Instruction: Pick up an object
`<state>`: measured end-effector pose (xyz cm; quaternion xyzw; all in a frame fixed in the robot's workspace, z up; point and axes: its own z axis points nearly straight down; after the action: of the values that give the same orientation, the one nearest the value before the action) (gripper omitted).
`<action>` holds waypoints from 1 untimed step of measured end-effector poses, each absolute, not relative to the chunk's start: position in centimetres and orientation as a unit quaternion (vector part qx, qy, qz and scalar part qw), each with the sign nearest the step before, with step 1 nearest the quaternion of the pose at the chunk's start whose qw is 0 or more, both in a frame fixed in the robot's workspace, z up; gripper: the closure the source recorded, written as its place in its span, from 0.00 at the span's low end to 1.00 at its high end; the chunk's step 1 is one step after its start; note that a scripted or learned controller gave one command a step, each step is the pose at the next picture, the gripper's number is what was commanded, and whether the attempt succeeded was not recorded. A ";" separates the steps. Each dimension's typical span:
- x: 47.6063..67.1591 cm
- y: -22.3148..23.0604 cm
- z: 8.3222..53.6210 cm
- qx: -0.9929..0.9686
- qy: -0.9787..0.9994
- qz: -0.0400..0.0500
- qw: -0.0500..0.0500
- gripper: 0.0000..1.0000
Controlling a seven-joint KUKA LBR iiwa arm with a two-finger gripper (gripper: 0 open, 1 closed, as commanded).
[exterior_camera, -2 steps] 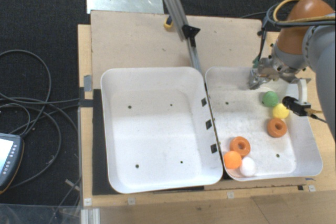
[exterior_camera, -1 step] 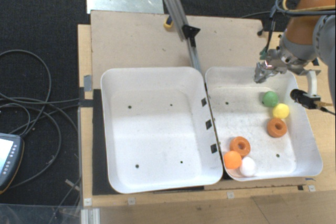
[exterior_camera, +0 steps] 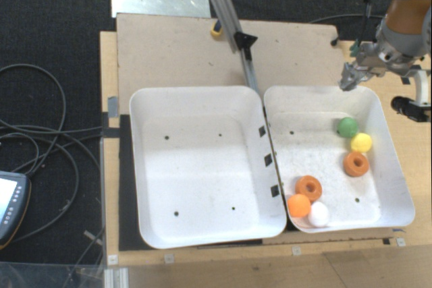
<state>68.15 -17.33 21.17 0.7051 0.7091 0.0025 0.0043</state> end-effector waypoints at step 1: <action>68.0 -17.4 27.8 0.705 0.709 0.003 0.005 1.00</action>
<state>68.05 -17.38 27.78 0.7048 0.7094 0.0027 0.0047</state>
